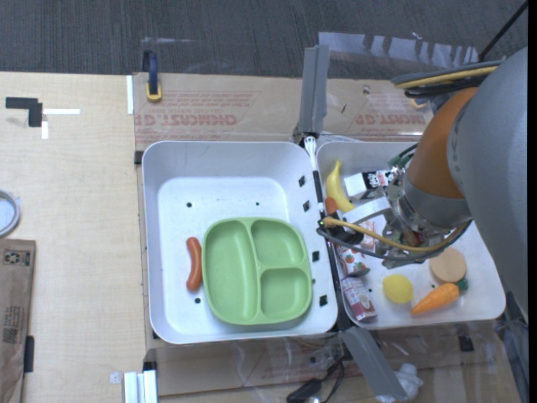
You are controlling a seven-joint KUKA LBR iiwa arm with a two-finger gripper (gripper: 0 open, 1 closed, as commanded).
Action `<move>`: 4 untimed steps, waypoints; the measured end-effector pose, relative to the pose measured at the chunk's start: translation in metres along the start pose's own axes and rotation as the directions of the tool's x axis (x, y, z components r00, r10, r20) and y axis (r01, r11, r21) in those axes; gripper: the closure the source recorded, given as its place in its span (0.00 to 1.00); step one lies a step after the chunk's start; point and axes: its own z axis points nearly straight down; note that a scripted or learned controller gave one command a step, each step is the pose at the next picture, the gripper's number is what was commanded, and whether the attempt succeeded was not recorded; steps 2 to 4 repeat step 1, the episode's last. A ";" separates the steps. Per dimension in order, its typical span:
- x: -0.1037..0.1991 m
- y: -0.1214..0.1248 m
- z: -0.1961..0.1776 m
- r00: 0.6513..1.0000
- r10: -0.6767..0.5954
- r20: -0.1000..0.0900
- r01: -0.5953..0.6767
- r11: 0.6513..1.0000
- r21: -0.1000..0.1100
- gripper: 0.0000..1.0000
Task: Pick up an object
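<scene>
My gripper (393, 240) hangs low over the middle of the right bin (491, 309), under the orange wrist band. Right around it lie a yellow banana (336, 187) to its upper left and a black and white packet (374, 180) beside the banana. A yellow lemon (398, 289), an orange carrot (436, 299) and a tan round disc (447, 267) lie to its front. A red and white packet (358, 299) and a small red and white item (352, 263) lie at the bin's left side. Nothing visible sits in the gripper.
The left bin (159, 191) holds a green divided plate (256, 269) and an orange-red sausage (194, 264) left of it. The wall between the two bins runs just left of the gripper. Wooden bench top lies to the far left.
</scene>
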 end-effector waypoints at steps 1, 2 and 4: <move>-0.012 0.025 -0.024 1.000 0.005 -0.002 -0.005 1.000 -0.002 1.00; -0.012 0.025 -0.024 1.000 0.005 -0.002 -0.005 1.000 -0.002 1.00; -0.012 0.025 -0.024 1.000 0.005 -0.002 -0.005 1.000 -0.002 1.00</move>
